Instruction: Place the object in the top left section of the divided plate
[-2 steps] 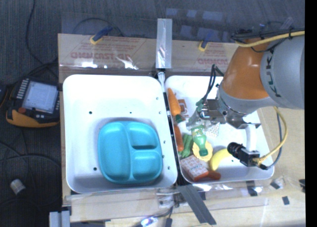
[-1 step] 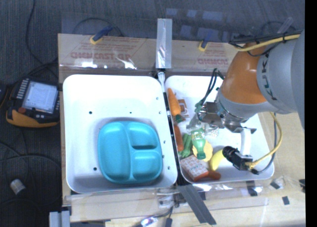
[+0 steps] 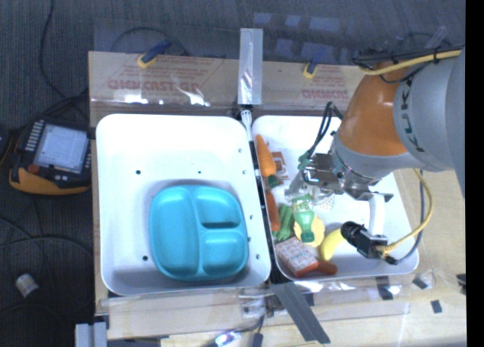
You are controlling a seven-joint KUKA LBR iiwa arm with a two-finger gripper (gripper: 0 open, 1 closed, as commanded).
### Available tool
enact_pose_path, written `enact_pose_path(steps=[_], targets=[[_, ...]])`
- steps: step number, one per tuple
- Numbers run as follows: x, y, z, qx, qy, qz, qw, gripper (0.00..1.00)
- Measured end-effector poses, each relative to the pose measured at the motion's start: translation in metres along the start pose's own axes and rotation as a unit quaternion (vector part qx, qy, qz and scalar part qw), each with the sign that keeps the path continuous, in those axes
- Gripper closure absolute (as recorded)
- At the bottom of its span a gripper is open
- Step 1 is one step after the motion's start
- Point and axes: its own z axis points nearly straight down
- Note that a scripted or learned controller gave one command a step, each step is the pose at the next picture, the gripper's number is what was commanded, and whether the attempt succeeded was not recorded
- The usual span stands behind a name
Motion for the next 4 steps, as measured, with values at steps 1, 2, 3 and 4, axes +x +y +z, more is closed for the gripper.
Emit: enact_pose_path(steps=[1, 2, 3, 4], targets=[[0.050, 0.006, -0.007, -0.001, -0.003, 0.084, 0.9965, 1.00], [0.045, 0.046, 0.007, -0.002, -0.006, -0.019, 0.9998, 1.00], [0.038, 0.142, -0.004, -0.002, -0.006, -0.128, 0.9917, 1.00], [0.012, 0.064, 0.004, -0.002, -0.004, -0.321, 0.9472, 1.00]])
